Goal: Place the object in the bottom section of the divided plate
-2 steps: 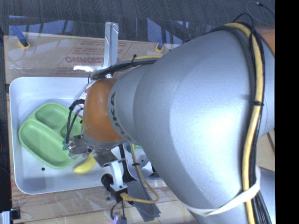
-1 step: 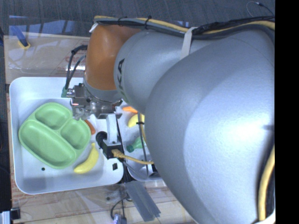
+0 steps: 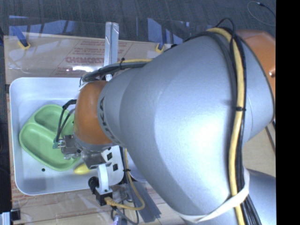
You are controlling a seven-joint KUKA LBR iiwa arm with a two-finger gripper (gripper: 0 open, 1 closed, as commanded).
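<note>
floor: dark carpet seen across the top edge, 12 o'clock; a thin cable lies on it at 1 o'clock.
tabletop (image 3: 70, 205): light wood, seen along the bottom edge at 7 o'clock under the bin.
clear sheet (image 3: 61, 50): transparent panel with red lettering, held by blue tape, at 11 o'clock behind the bin.
metal post (image 3: 111, 43): upright strip at 12 o'clock, standing at the bin's far rim.
left bin (image 3: 28, 182): shallow white tray at 9 o'clock; its right part is covered by the arm.
divided plate (image 3: 40, 135): green, lying flat in the left bin, toward 9 o'clock; its right edge is hidden behind the wrist.
yellow object (image 3: 81, 169): small yellow piece seen on the bin floor just beside the plate's lower right edge, 7 o'clock; it is outside the plate, partly hidden by the wrist.
arm (image 3: 187, 125): large grey body over centre and 3 o'clock, yellow and black cables run along it.
orange band (image 3: 91, 114): above the plate's right edge.
gripper (image 3: 70, 146): lowered at the plate's right rim.
fingers: hidden by the wrist, state cannot be told.
</note>
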